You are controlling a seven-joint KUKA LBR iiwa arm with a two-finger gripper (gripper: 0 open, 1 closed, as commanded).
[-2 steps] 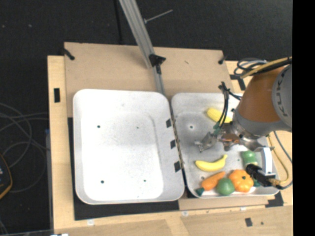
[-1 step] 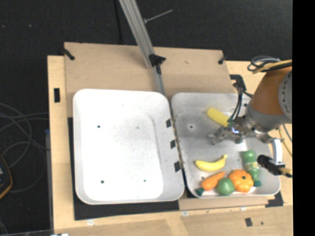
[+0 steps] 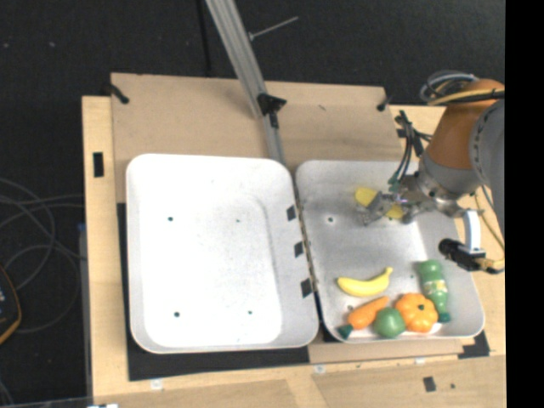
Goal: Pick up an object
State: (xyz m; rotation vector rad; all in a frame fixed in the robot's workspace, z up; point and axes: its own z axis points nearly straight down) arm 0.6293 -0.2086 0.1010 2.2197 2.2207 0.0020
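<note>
Altogether: one banana [image 3: 365,283], one carrot [image 3: 367,314], one pumpkin [image 3: 416,310], one bottle [image 3: 433,282].

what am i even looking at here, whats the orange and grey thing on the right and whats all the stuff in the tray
It is one picture, taken by a camera fixed above a workbench and looking down at a slant. The grey and orange thing is a robot arm reaching in from the right; its gripper, a two-finger claw, is low over the right bin. A small yellow object lies right by the claw; whether it is held cannot be told. Nearer the front of that bin lie toy foods: a banana, a carrot, a green round fruit, a small pumpkin and a green bottle. The left bin sits beside it.
</note>
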